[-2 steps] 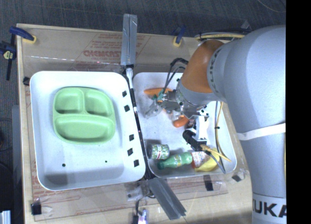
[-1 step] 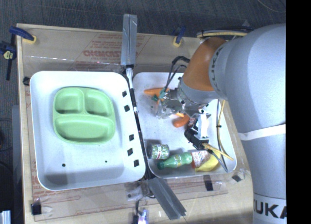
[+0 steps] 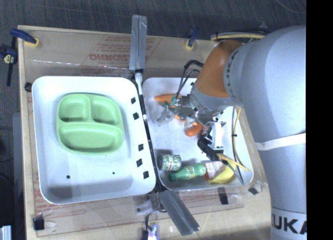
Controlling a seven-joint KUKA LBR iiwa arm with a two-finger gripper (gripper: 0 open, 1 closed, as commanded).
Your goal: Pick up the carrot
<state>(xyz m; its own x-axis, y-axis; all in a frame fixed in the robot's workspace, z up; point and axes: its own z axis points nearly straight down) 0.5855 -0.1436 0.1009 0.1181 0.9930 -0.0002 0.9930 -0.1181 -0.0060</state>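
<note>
The carrot (image 3: 164, 98) is a small orange piece lying near the back left of the right bin (image 3: 162, 142). My gripper (image 3: 178, 110) hangs low over the bin floor, just right of the carrot and in front of it. Its dark body and cables cover the spot beside the carrot. I cannot tell whether it touches the carrot. A second orange item (image 3: 193, 128) lies just in front of the gripper, partly under the wrist. The grey arm with its orange band (image 3: 214, 77) reaches in from the right and hides the bin's right side.
A green divided plate (image 3: 89, 123) lies in the left bin (image 3: 83, 187). Along the right bin's front wall sit a small can (image 3: 169, 162), a green bottle (image 3: 188, 172), a red-labelled item (image 3: 213, 168) and a yellow item (image 3: 223, 177).
</note>
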